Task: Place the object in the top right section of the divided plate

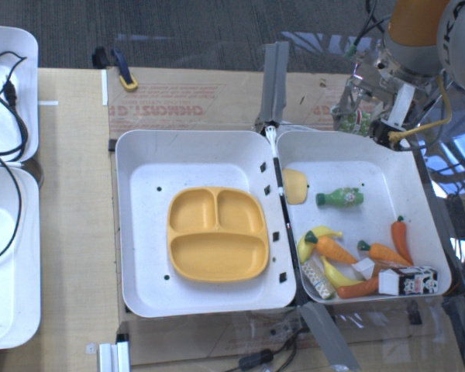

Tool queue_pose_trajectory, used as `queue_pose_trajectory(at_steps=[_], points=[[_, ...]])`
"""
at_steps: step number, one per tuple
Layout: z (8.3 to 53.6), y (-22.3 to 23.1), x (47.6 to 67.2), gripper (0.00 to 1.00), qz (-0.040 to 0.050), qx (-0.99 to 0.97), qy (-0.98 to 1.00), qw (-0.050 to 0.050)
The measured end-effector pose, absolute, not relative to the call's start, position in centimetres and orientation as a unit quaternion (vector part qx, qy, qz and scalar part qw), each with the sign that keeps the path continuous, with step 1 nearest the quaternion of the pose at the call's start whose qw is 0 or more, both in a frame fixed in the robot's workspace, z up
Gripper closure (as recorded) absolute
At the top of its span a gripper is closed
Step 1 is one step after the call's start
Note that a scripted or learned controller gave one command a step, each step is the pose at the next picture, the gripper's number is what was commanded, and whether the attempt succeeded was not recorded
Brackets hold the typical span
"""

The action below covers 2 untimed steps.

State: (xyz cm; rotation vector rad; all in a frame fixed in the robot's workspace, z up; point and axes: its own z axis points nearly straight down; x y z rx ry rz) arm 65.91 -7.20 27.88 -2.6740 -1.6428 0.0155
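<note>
A yellow divided plate lies in the middle of the left bin, with two small sections at the top and one wide section below. Its top right section holds nothing. My gripper hangs above the far edge of the right bin, near its back corner. Something small and greenish shows at the gripper's tip, too unclear to name. The right bin holds loose toy food: a pale yellow piece, a green bottle, a banana and several carrots.
A black and white carton and a packet lie at the right bin's front. A grey divider post rises between the bins at the back. White trays and black cables sit at the far left.
</note>
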Motion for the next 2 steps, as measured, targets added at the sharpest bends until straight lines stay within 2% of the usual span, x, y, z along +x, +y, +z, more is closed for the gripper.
queue_pose_trajectory(at_steps=[1,2], points=[[18.7,0.0,54.3,1.00,0.0048,-0.900,-0.436,0.002],[18.7,5.8,57.6,1.00,0.0040,-0.852,-0.523,0.001]])
